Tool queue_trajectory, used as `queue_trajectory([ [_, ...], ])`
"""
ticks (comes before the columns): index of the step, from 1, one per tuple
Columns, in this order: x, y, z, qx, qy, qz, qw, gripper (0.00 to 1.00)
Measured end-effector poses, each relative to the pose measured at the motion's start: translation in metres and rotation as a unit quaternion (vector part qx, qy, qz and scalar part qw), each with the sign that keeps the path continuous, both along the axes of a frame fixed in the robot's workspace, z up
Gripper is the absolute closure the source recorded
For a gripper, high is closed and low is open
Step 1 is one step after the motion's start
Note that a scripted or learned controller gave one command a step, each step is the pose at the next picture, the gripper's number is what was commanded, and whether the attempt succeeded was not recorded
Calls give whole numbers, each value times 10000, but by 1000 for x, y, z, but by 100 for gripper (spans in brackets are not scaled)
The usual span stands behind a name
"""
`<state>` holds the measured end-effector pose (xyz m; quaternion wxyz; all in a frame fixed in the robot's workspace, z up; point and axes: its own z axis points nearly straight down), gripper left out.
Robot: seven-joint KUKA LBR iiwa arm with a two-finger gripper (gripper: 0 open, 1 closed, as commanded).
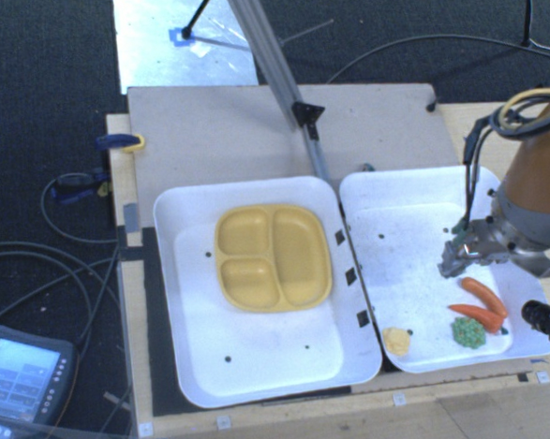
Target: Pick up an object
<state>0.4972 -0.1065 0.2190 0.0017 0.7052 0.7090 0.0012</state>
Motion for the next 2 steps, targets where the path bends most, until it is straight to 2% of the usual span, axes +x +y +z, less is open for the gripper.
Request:
queue_trajectory([
  [1,3,55,13,14,0,29,10000,100],
  [2,2,106,5,16,13,25,10000,100],
])
